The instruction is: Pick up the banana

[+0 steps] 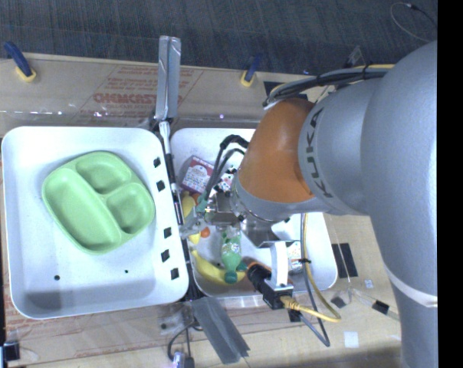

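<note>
The banana point(205, 269) lies as a yellow curve near the front left corner of the right bin point(323, 244), partly hidden under a green bottle point(231, 256). My gripper point(210, 217) hangs low over the left side of that bin, just above and behind the banana, close to the bin's left wall. The grey arm with its orange band covers most of the bin. Nothing can be seen held by the gripper.
A green divided plate point(98, 198) lies in the left bin point(32, 282). In the right bin, a red and white packet point(195, 173) sits at the back left, another yellow thing point(187, 205) against the left wall, and a small orange thing point(205, 234) beside the gripper.
</note>
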Motion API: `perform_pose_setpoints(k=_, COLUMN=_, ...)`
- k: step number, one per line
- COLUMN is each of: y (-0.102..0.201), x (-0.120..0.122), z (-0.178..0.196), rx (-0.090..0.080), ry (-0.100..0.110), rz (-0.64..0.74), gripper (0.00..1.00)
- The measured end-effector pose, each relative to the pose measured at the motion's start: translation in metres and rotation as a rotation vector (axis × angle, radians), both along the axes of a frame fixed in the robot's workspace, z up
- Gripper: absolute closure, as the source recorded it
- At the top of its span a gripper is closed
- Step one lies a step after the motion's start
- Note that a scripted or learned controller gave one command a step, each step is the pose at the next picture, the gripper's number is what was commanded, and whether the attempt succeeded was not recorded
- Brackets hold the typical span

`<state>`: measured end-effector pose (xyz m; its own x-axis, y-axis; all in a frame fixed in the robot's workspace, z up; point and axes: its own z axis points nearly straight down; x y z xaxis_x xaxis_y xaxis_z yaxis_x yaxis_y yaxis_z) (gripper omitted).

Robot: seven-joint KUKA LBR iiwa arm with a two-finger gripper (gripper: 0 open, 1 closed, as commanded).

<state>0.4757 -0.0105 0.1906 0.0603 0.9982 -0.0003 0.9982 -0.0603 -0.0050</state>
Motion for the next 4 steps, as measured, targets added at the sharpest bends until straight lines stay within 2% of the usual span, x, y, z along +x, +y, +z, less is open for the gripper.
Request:
perform_pose_setpoints(k=1, y=-0.019, x=0.021, z=0.0, rx=0.0, ry=-0.002, rz=-0.012, gripper=0.0)
perform_pose_setpoints(k=2, y=0.026, x=0.008, z=0.0, rx=0.0, ry=0.001, rz=0.042, gripper=0.0)
perform_pose_setpoints(k=3, y=0.026, x=0.009, z=0.009, rx=0.0, ry=0.003, rz=0.045, gripper=1.0)
perform_pose_setpoints(k=4, y=0.046, x=0.006, z=0.0, rx=0.001, ry=0.0, rz=0.088, gripper=1.0)
